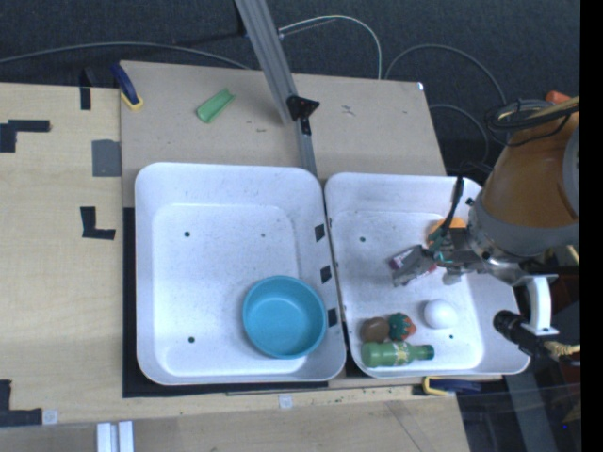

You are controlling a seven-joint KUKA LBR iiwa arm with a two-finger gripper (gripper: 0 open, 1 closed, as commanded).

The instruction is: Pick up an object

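Camera view: tan bench [377, 121], 2 white bins [160, 252], dark floor [94, 12].

Robotics lab, taped bench [57, 252] (loose cables [330, 26])

The arm [528, 196] reaches in from the right, orange band uppermost, its gripper [412, 265] stretched leftward and held low.

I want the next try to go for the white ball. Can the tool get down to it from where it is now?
Probably yes. The tool hangs over the right bin, and the white ball lies apart from the other items, with nothing above it.
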